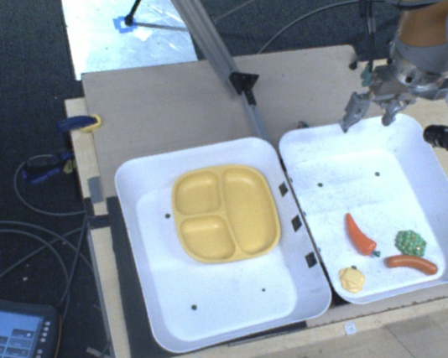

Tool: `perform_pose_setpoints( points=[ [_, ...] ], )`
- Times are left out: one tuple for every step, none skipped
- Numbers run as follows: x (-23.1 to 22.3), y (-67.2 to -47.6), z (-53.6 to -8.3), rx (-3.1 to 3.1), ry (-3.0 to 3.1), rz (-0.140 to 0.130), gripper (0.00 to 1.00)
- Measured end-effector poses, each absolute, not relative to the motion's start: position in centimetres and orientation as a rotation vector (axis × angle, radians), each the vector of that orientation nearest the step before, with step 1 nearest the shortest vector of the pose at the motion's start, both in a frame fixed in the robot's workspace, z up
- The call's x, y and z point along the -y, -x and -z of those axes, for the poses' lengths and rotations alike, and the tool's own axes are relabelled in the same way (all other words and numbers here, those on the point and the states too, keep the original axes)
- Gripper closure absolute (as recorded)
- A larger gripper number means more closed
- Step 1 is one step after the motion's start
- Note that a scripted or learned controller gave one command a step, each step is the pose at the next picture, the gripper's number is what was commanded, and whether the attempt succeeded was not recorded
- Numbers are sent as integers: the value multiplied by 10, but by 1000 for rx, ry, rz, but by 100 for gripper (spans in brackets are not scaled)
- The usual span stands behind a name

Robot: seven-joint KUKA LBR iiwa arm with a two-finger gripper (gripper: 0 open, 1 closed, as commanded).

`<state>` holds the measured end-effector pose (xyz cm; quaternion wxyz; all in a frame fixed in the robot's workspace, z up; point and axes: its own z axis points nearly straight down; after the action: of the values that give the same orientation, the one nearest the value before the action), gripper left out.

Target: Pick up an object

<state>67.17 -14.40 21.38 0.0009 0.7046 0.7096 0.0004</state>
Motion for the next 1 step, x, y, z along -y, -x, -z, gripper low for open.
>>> perform_pose_setpoints(
  points=[
    [144, -672, -214, -2228, -2211, 0, 0]
  ],
)
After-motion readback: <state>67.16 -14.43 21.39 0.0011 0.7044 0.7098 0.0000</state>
